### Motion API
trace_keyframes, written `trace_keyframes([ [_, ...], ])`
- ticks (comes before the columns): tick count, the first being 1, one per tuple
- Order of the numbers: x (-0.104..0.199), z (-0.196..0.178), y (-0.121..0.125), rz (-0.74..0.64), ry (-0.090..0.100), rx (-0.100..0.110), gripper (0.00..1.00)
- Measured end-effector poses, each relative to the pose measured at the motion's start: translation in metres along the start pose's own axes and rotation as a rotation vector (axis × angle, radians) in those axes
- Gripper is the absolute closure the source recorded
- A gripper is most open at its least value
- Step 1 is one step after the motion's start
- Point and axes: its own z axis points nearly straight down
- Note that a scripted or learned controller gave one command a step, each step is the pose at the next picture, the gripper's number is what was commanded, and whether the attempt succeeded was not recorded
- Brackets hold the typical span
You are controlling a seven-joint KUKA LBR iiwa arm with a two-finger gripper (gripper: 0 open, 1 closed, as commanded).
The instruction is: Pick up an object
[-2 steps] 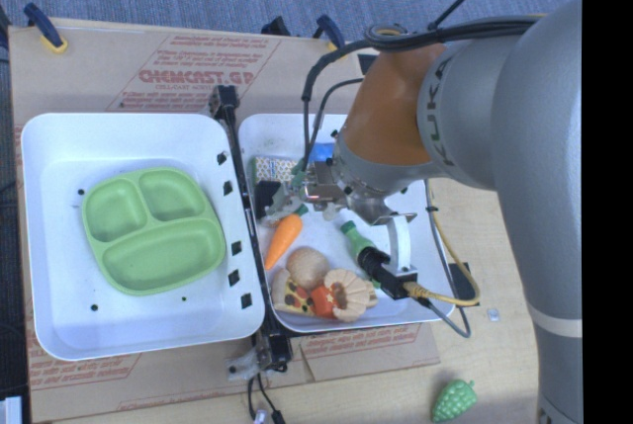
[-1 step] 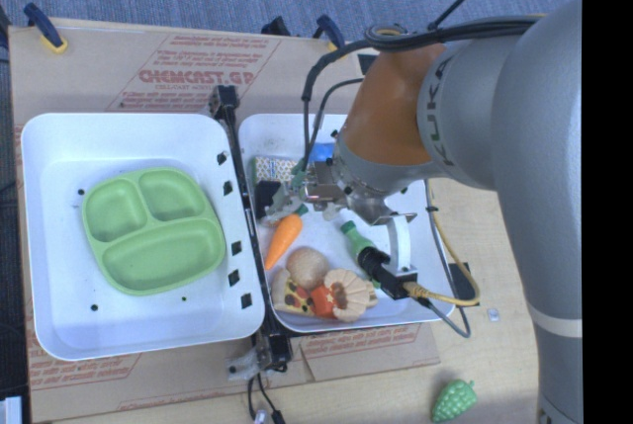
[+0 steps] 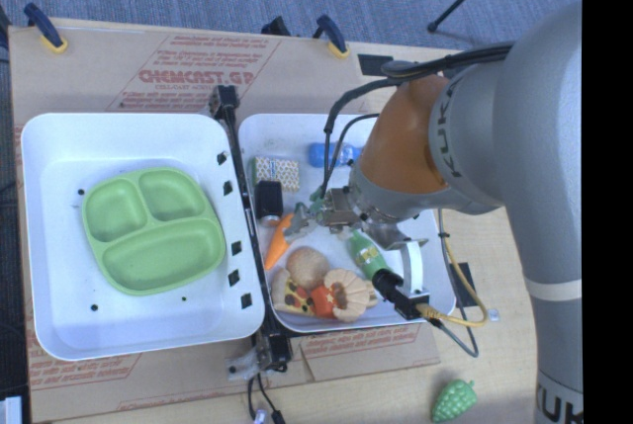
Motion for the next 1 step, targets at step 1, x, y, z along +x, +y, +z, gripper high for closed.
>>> trace_keyframes([
  [1,-0.0788,0.0403,0.0158,0.002,0.000,-0.002,0.00],
])
